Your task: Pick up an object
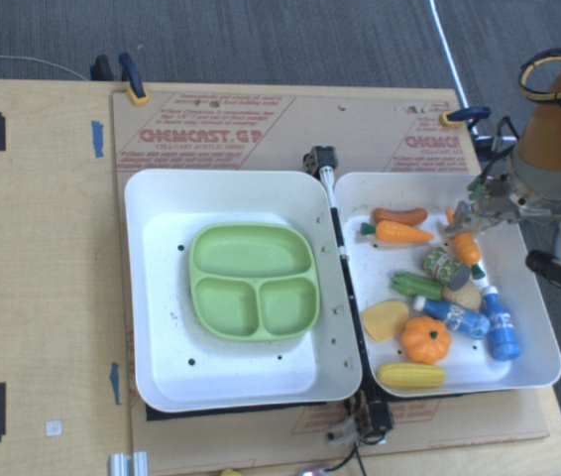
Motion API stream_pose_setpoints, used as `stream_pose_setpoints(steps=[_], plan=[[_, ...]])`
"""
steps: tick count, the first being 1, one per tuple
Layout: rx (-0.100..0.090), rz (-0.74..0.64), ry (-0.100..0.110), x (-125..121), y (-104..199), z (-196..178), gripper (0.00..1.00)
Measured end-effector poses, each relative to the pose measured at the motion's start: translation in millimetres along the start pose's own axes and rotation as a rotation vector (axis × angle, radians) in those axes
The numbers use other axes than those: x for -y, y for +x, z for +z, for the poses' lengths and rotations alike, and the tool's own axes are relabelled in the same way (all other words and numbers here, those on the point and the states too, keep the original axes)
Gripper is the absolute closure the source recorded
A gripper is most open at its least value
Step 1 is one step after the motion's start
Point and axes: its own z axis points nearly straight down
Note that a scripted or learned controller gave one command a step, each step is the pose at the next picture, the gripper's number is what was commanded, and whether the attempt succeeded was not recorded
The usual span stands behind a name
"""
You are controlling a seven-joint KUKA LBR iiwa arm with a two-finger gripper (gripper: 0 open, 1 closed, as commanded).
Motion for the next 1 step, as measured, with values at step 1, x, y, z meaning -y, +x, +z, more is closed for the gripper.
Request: stream_pose_setpoints(steps=[1], plan=[[0.001, 0.000, 0.001, -20.1, 69.7, -76.5, 1.00]])
